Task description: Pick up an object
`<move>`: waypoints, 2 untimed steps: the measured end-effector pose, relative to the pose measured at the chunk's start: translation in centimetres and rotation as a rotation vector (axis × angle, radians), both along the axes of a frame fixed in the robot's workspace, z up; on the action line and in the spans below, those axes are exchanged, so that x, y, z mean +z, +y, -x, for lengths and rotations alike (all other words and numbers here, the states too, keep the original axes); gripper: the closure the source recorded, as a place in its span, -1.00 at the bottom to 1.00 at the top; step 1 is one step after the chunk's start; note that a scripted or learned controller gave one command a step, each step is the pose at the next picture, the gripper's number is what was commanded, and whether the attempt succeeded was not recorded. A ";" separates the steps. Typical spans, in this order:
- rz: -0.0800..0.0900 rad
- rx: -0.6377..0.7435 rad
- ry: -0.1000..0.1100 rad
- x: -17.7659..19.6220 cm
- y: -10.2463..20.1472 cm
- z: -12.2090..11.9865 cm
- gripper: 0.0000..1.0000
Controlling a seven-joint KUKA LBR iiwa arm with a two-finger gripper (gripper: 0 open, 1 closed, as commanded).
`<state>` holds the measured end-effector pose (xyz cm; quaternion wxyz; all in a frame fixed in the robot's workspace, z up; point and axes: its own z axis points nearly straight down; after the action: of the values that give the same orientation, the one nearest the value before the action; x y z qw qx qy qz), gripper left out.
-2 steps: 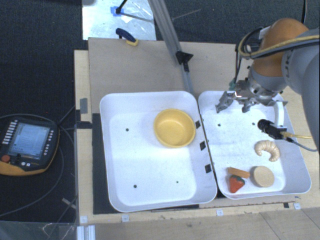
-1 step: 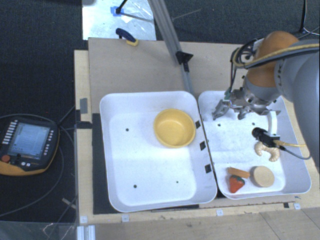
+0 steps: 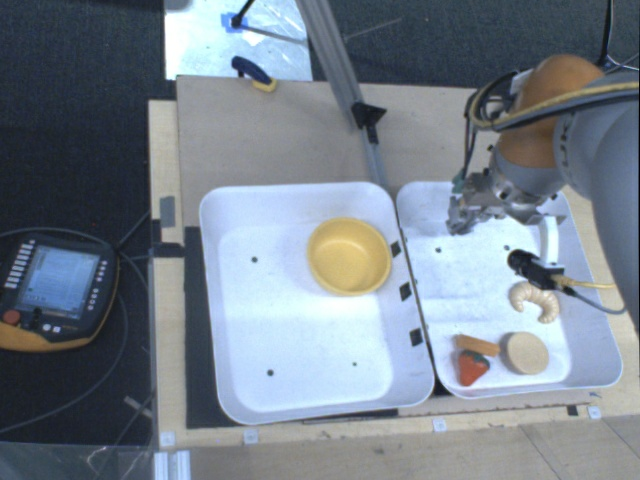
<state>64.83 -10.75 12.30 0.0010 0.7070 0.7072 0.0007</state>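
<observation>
My gripper [image 3: 464, 216] hangs over the far left corner of the right bin [image 3: 590, 368], with bare bin floor beneath it. Nothing is seen held in it. Nearer the front of that bin lie a pale croissant-shaped piece [image 3: 535, 301], a round tan disc [image 3: 525, 353], a small orange stick [image 3: 478, 345] and a red strawberry-like toy [image 3: 472, 369]. All of these lie well in front of and to the right of the gripper. A yellow bowl [image 3: 348, 256] sits upright in the left bin [image 3: 240, 368], toward its far right.
A black fitting with a yellow cable [image 3: 530, 265] hangs off the arm just above the croissant piece. A grey pole [image 3: 340, 63] slants down to the bench behind the bins. A teach pendant [image 3: 52, 288] lies on the floor at left.
</observation>
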 end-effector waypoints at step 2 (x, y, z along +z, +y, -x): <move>0.000 -0.001 -0.003 11.3 -0.7 0.9 1.00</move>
<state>63.94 -11.41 23.57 0.0021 0.7072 0.7070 0.0016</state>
